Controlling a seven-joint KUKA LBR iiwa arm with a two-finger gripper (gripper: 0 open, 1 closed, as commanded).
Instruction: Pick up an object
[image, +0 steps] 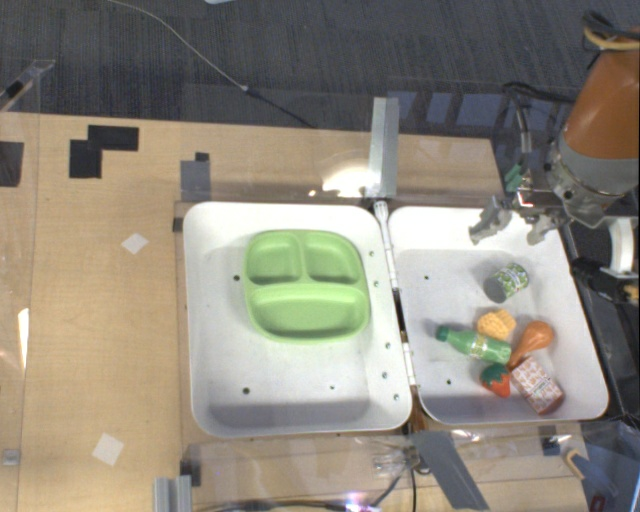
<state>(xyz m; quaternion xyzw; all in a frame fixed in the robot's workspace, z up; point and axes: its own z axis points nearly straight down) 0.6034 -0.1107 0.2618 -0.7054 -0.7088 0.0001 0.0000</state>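
Note:
My gripper (515, 226) hangs over the far edge of the right bin (440, 390), its two grey fingers spread apart with nothing between them. Below it in the bin lies a small can with a green label (508, 282). Nearer the front sit a green bottle (473, 344) on its side, a yellow-orange lumpy piece (496, 324), an orange carrot-like piece (533, 340), a small red and green item (495, 379) and a red and white packet (536, 385).
The left bin (215, 390) holds a green divided plate (304, 283). A metal divider post (384, 150) stands between the bins at the back. The arm's orange band (603, 95) is at the upper right.

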